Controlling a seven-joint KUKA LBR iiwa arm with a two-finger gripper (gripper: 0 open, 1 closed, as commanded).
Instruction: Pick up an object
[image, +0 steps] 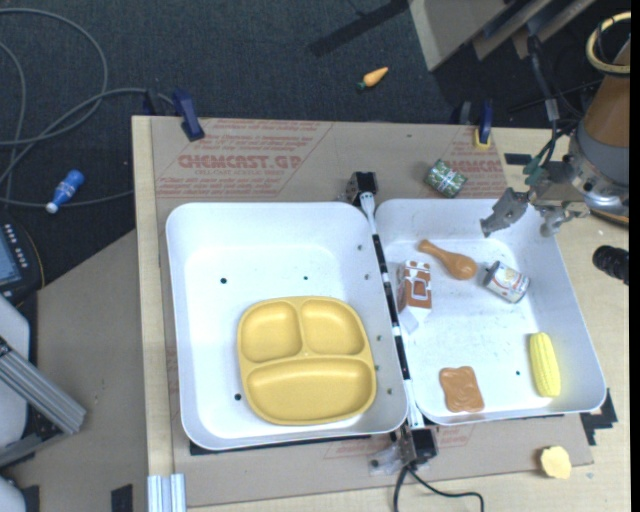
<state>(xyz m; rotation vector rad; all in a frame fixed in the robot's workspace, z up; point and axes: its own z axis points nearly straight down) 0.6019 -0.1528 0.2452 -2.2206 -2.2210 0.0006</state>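
Note:
In the right bin (570, 300) lie a tan drumstick (447, 259), a small silver can (505, 282) on its side, a brown and white packet (416, 285), a yellow corn cob (544, 363) and a brown flat piece (461, 388). My gripper (523, 219) hangs over the bin's far right corner, above and behind the can. Its fingers stand apart, open, with nothing between them.
The left bin (200, 260) holds a yellow divided plate (305, 358). A green can (446, 179) lies on the board behind the right bin. A yellow lump (554, 461) rests off the bin's near right corner. Blue clamps (186, 113) grip the board's far edge.

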